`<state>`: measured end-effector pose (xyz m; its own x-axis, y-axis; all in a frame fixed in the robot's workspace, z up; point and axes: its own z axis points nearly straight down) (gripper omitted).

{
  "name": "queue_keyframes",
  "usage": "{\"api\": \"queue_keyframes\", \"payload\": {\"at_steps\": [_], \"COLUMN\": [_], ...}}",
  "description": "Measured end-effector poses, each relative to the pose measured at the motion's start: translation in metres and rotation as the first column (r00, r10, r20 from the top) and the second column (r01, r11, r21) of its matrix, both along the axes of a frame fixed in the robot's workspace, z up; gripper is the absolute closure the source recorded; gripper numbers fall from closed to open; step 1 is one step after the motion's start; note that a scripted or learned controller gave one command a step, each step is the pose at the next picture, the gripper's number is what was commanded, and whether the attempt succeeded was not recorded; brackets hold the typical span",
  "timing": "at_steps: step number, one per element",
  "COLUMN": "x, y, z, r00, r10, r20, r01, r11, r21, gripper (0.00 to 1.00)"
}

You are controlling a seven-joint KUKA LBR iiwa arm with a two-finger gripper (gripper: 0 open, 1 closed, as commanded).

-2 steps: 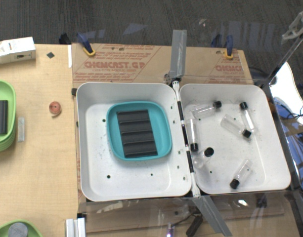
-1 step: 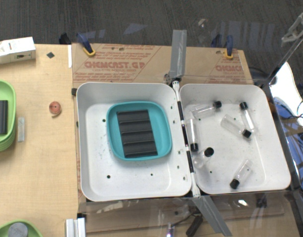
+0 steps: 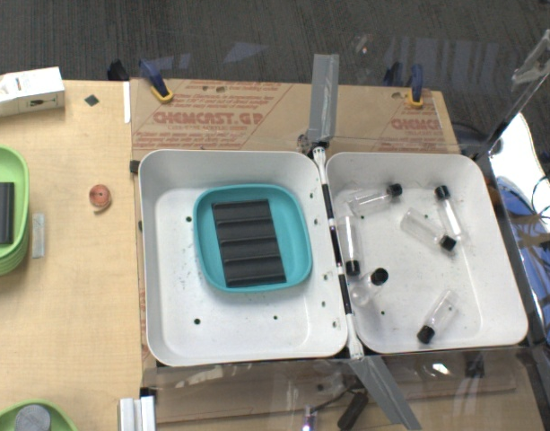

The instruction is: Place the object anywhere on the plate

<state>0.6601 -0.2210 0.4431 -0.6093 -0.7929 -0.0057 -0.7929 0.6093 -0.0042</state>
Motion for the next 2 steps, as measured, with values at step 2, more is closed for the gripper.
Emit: {"api": "queue_keyframes", "payload": {"at_steps": [2], "x": [0.0], "y": [0.0002], "z": [0.0001], "r00": [0.94], "r10": [0.342], "r20": [0.0], "r01": [-0.342], "r11": [0.94], "r21": [-0.002], "gripper": [0.0]}}
